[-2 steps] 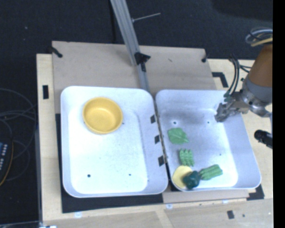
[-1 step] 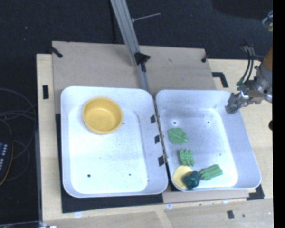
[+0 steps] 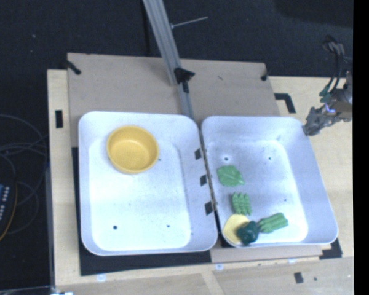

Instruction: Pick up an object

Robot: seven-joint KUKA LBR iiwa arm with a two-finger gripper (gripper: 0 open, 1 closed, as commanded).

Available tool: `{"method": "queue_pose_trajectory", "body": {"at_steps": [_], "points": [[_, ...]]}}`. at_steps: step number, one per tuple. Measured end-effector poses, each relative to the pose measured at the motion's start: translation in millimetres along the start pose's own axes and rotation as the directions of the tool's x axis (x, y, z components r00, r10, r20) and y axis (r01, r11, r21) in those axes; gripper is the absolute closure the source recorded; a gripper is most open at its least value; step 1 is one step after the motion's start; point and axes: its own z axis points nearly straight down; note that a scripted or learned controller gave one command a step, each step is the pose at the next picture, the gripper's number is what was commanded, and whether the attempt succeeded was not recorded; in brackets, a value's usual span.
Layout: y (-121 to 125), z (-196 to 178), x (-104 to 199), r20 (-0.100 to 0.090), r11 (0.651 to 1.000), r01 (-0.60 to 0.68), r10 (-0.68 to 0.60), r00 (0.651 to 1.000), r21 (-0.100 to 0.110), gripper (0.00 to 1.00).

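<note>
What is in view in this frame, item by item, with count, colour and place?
bowl: 1, yellow, upper part of the left bin
left bin: 1, white, left half of the bench
right bin: 1, white, right half of the bench
leaf-shaped toy: 1, light green, right bin, near its left wall
ridged toy: 1, green, right bin, below the leaf-shaped toy
cluster of small objects: yellow round piece, dark teal piece and green piece touching, lower left corner of the right bin; exact count unclear
metal rail: 1, grey, running from the top edge down to the bins' junction
gripper: 1, grey, above the right bin's upper right corner
</note>
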Motion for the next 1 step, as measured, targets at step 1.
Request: {"method": "queue_pose_trajectory", "body": {"at_steps": [1], "points": [[-17.3,-2.6,48.2,-0.001,1.0,0.003,-0.003,1.0,0.004,1.0]]}}
